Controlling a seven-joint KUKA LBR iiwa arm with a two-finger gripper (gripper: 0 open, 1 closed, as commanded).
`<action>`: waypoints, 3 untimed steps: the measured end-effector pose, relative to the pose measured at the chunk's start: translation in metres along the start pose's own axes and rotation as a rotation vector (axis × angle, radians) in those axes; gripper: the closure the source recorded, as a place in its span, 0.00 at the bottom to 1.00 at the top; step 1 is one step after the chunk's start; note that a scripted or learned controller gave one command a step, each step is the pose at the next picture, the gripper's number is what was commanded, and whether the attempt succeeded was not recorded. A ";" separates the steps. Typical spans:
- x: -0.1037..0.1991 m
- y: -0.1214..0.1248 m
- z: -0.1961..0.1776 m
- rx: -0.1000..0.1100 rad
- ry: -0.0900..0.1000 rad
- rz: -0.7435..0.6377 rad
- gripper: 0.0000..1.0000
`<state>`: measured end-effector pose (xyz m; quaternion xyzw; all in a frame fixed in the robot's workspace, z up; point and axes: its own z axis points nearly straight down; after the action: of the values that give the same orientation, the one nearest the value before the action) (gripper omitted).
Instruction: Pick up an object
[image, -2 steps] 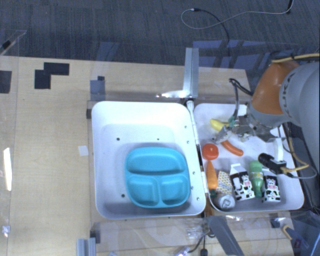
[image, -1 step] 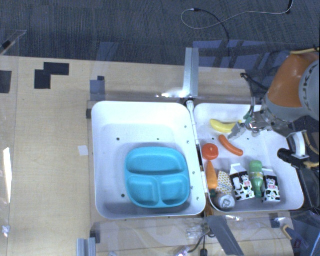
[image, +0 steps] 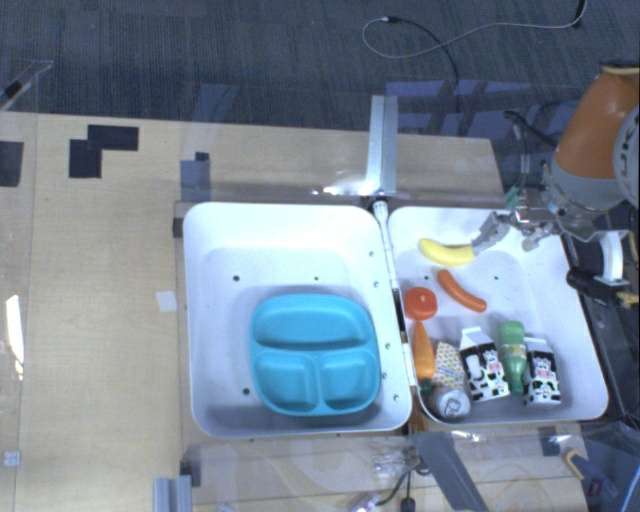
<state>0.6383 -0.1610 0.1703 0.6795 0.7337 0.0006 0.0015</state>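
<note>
My gripper (image: 511, 233) hangs over the back of the right bin (image: 585, 340), its fingers (image: 488, 233) spread open with nothing between them. A yellow banana (image: 445, 252) lies just to its left and slightly nearer. An orange-red sausage (image: 462, 290) and a red tomato (image: 421, 302) rest further forward. Along the bin's front sit a carrot (image: 424, 352), a patterned packet (image: 450, 366), a silver can (image: 452, 403), a green bottle (image: 512, 355) and two cow-print cartons (image: 482, 370) (image: 541, 376).
The left bin (image: 220, 300) holds a blue divided tray (image: 315, 352). A metal post (image: 384, 145) rises behind the wall shared by the bins. The arm's orange band (image: 600, 110) is at the far right.
</note>
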 end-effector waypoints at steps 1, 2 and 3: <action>0.025 -0.052 0.034 0.004 0.002 -0.153 0.00; 0.025 -0.052 0.033 0.003 0.002 -0.153 0.00; 0.076 -0.032 0.081 -0.008 -0.002 -0.216 0.00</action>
<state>0.6006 -0.0876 0.0894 0.5963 0.8028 0.0028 0.0051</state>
